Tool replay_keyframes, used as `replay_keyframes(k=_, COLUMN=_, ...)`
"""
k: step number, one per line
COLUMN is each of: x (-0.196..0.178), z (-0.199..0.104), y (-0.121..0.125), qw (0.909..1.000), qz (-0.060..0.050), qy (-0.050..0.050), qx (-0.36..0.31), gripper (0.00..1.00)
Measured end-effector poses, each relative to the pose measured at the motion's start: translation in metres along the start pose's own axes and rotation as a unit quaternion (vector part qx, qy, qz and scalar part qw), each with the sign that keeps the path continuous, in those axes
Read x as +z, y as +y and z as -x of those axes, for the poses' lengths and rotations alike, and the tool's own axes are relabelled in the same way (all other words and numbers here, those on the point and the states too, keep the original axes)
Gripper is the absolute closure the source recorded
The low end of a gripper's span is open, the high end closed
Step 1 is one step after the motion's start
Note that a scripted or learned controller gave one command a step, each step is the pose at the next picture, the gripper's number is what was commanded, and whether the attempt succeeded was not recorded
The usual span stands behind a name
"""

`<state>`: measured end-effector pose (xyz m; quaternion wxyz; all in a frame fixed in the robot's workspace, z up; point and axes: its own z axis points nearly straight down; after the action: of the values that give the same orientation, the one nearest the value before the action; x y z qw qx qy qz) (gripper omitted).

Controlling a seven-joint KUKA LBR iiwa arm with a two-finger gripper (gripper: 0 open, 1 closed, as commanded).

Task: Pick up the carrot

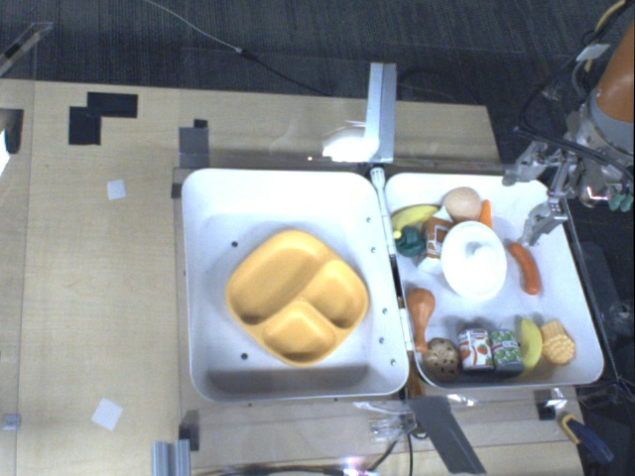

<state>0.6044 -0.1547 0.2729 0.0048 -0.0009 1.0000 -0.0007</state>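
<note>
A slim bright-orange piece that looks like the carrot (485, 212) pokes out between a beige egg-like ball (461, 203) and a white bowl (473, 258) in the right bin (585, 310); the bowl hides its lower part. A longer orange-red sausage-like piece (524, 268) lies just right of the bowl. My gripper (528, 202) hangs over the bin's upper right corner, right of the carrot. Its fingers are open and hold nothing.
The right bin also holds a banana (414, 215), a drumstick (421, 310), small cartons (489, 349), a cookie (443, 357) and a waffle-like piece (558, 344). The left bin (213, 216) holds a yellow divided plate (296, 294). A metal post (382, 107) stands behind the bins.
</note>
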Motion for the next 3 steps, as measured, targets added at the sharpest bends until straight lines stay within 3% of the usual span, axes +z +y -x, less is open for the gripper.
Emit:
replay_keyframes(k=1, x=0.107, z=-0.068, y=-0.025, qw=0.9979, qz=0.0, qy=0.004, qx=0.065, gripper=0.0)
replay_keyframes(k=2, x=0.182, z=-0.114, y=-0.049, qw=0.9921, qz=-0.002, qy=-0.004, qx=0.126, gripper=0.0)
replay_keyframes(k=3, x=0.17, z=-0.11, y=-0.048, qw=0.9926, qz=-0.003, qy=-0.008, qx=0.121, gripper=1.0)
